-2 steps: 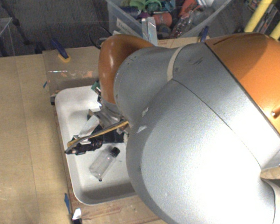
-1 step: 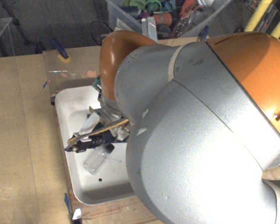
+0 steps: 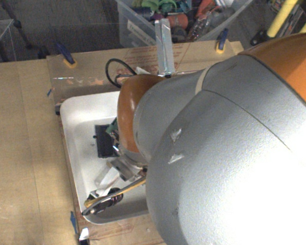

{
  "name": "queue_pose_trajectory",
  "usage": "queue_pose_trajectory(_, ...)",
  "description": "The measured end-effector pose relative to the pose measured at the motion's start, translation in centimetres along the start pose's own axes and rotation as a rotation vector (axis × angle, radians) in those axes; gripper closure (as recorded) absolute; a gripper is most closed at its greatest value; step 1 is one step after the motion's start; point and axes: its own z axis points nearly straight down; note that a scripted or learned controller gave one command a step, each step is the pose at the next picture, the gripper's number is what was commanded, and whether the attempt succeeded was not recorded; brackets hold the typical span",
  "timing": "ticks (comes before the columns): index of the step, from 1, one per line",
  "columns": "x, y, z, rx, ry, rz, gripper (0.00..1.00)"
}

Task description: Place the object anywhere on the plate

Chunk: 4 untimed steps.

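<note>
Arm (image 3: pixel 233 154): we see it covering most of the bin (image 3: pixel 78 114).
End effector (image 3: pixel 117 170): low in the bin (we cannot tell its state).
Bench (image 3: pixel 20 162): wooden.

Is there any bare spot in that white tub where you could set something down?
Yes: the white bin is bare along its far-left corner, between the rim and the black object. Nearer, it is crowded: a spoon-like utensil lies by the front wall, and the arm covers the rest.
</note>
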Motion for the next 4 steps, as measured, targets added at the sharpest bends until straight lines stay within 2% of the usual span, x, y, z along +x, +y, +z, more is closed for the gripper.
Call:
queue_pose_trajectory(1, 0.0, 0.0, 0.0, 0.0, 0.0, 0.0, 0.0)
queue_pose_trajectory(2, -3.2, 1.7, -11.6, -0.004, 0.007, 0.115, 0.0)
queue_pose_trajectory(3, -8.7, 9.4, -23.4, -0.003, 0.004, -0.082, 0.0)
queue_pose_trajectory(4, -8.6, 9.3, -24.3, -0.001, -0.001, -0.085, 1.0)
